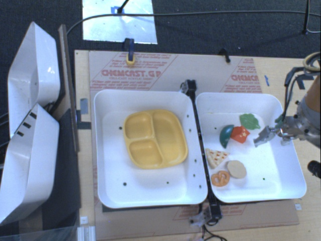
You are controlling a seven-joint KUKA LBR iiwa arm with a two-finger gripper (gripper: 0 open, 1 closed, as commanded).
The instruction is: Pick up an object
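A wooden counter [150, 67] carries two shallow white bins side by side. The left bin [108, 134] holds a yellow divided plate [154, 138] near its middle. The right bin [286, 177] holds small toy foods — a teal piece [226, 135] touching a red piece [240, 134], a green leaf [249, 120] at their one o'clock, and toward six o'clock a waffle wedge [216, 157], a tan disc [236, 169] and a pretzel [220, 178]. The gripper [261, 137] hangs over the right bin at three o'clock. Its fingers [264, 133] grip nothing; how far apart they are cannot be told. The red piece lies just beside them at nine o'clock.
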